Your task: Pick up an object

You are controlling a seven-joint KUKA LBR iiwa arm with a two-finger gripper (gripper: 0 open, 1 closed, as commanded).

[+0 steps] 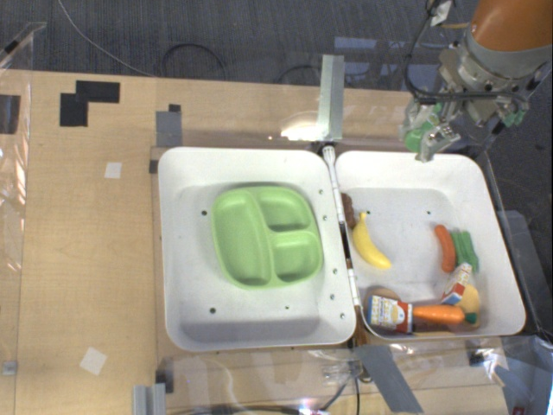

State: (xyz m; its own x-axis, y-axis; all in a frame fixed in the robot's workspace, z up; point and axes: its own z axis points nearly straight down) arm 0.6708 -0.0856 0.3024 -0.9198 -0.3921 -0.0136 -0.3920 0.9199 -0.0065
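Two shallow white bins sit side by side on a pale wooden bench point(78, 258), with a thin metal divider between them and a grey upright post point(332, 98) at the top of the seam. The left bin point(186, 309) holds a green tray point(263, 236), a smooth, rounded-square plastic piece moulded into three compartments. The right bin point(484, 188) holds the loose objects, clustered toward its lower and right parts: a curved yellow banana point(370, 245) just right of the divider, with a small dark brown item point(347, 207) above it against the seam; an orange-red sausage point(444, 246) lying beside a green pod-like piece point(467, 251) near the right wall; and along the bottom edge a red-labelled can point(390, 312), an orange carrot point(437, 315) and a pale bottle point(460, 286) with a red label, touching one another. The upper part of this bin is bare. The arm's orange band point(510, 11) and grey wrist are in the upper right corner, with the gripper point(429, 141) hanging over the top rim of the right bin, well apart from every object. A greenish piece shows at the gripper, but whether its fingers are spread or closed cannot be told, and nothing is plainly seen between them.
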